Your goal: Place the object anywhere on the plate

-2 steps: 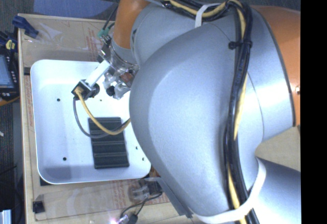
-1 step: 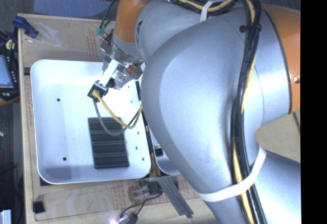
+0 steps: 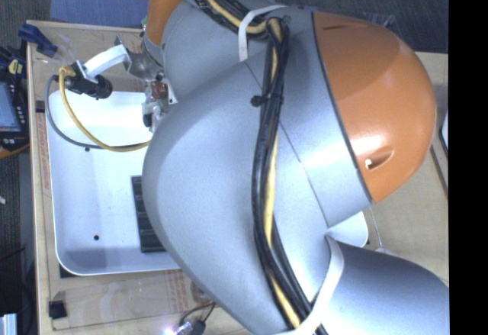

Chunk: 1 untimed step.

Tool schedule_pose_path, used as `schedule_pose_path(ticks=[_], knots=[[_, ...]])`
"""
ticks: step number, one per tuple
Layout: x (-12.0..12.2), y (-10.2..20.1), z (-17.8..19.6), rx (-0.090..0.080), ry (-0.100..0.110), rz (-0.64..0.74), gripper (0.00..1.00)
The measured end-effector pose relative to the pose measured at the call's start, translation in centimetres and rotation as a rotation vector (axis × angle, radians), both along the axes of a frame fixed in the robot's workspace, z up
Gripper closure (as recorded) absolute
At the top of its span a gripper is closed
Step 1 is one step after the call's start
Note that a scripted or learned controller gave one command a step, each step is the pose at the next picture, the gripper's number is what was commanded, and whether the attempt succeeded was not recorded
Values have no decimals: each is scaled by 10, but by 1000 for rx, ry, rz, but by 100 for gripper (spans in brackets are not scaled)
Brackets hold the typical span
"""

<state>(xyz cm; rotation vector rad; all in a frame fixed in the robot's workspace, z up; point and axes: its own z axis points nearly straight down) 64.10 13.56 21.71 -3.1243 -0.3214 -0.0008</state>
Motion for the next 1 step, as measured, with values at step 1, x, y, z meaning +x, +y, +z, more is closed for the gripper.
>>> schedule_pose_path(ticks=[1], knots=[[-1, -10, 29, 2, 6, 377, 100]])
